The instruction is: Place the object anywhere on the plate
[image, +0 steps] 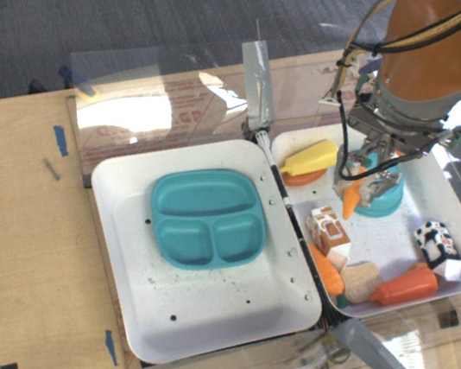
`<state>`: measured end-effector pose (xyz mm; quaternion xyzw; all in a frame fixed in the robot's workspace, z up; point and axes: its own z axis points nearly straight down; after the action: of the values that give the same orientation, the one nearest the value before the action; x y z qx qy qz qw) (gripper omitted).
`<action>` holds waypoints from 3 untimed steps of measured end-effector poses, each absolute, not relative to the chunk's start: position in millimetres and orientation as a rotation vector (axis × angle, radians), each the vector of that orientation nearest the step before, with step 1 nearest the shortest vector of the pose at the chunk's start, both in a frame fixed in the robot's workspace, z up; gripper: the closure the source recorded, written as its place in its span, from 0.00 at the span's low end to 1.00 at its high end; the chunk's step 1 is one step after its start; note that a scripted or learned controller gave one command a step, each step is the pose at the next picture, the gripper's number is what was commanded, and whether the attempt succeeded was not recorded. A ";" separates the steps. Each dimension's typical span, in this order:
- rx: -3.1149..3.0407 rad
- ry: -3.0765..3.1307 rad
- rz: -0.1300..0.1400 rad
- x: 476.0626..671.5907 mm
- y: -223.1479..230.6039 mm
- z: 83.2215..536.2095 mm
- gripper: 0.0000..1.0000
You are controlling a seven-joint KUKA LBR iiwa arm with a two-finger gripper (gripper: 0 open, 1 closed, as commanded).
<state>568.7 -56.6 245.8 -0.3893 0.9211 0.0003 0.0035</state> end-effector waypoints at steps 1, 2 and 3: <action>-1.486 2.760 0.004 620.1 -2.6 210.4 1.00; -1.543 2.721 0.000 668.0 66.0 251.3 1.00; -1.768 2.583 0.000 667.8 107.6 254.7 1.00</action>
<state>667.8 107.6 254.7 -0.5650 0.8251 -0.0001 0.0058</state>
